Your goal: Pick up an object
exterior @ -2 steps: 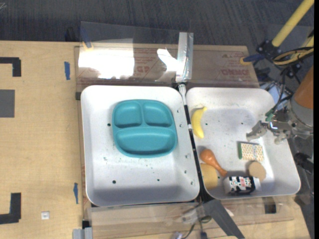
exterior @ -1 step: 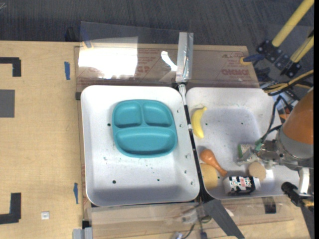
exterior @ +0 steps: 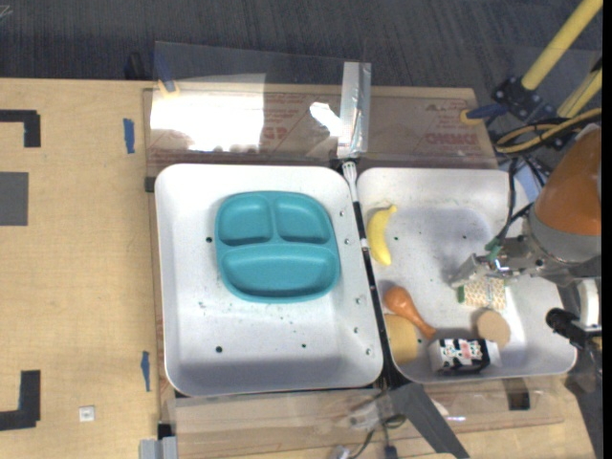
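Two white bins sit on the surface. The hand, grip state unclear, hovers over a patterned packet in the right bin; crowding beside a round biscuit could spoil the grasp.

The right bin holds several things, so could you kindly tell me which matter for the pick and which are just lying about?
For the pick:
gripper
banana
orange spoon
black-and-white can
tan round piece
patterned packet

Lying about:
teal divided plate
left bin
yellow pole
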Tool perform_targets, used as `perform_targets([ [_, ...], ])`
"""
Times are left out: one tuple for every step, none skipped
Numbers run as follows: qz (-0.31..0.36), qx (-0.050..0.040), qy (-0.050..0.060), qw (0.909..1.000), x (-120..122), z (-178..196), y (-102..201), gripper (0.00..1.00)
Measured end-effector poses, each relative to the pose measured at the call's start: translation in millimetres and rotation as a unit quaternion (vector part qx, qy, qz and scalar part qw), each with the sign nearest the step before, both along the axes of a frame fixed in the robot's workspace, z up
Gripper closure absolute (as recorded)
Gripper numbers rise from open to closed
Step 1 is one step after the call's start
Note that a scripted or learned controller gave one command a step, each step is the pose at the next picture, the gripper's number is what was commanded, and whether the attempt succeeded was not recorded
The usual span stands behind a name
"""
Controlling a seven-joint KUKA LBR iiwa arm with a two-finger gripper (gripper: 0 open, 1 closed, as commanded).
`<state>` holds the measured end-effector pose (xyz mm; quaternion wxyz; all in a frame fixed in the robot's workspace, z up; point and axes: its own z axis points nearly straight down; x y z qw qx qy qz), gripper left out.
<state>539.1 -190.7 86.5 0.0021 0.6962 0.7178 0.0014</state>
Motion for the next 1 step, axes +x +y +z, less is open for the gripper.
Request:
perform_targets([
  [0.056, -0.0004, 0.001, 0.9984, -52.1, 0.3, 3.6, 0.0],
])
